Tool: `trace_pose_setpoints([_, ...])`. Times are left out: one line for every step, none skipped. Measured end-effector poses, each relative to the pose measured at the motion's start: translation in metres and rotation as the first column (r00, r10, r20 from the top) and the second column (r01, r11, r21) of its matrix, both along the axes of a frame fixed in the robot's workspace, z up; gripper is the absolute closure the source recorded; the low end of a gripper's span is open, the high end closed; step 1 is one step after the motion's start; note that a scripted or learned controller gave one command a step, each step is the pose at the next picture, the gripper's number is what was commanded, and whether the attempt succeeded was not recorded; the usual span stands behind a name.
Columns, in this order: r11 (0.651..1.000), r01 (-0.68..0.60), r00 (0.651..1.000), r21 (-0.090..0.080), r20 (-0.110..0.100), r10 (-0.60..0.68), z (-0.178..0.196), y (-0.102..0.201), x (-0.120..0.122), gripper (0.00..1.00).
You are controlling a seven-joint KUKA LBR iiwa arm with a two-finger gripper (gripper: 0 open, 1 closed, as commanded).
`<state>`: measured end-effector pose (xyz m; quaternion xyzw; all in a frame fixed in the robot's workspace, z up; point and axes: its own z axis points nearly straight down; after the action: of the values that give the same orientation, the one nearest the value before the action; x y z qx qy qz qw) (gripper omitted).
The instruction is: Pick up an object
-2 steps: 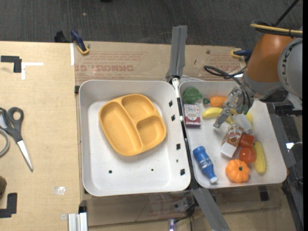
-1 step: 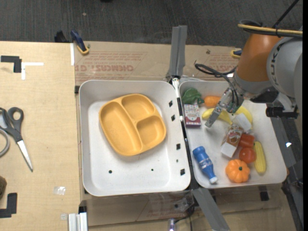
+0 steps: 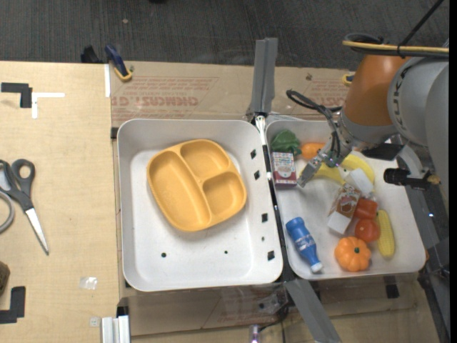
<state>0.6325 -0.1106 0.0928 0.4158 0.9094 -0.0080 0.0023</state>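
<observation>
The gripper (image 3: 319,164) hangs low in the right bin (image 3: 410,263), fingers spread and holding nothing, just beside the banana (image 3: 355,168) and the small carton (image 3: 284,168); the reach seems underway; next it must descend and close.

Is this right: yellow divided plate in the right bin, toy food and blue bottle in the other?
Not quite. The camera view shows the yellow divided plate in the left bin, not the right one. The toy food and the blue bottle lie in the right bin.
</observation>
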Motion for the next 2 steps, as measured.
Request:
trace_pose_setpoints([1.000, 0.019, 1.000, -0.001, 0.011, -0.019, 0.003, 0.001, -0.007, 0.00])
trace_pose_setpoints([0.991, 0.136, 0.991, 0.014, 0.005, -0.136, 0.000, 0.011, -0.001, 0.00])
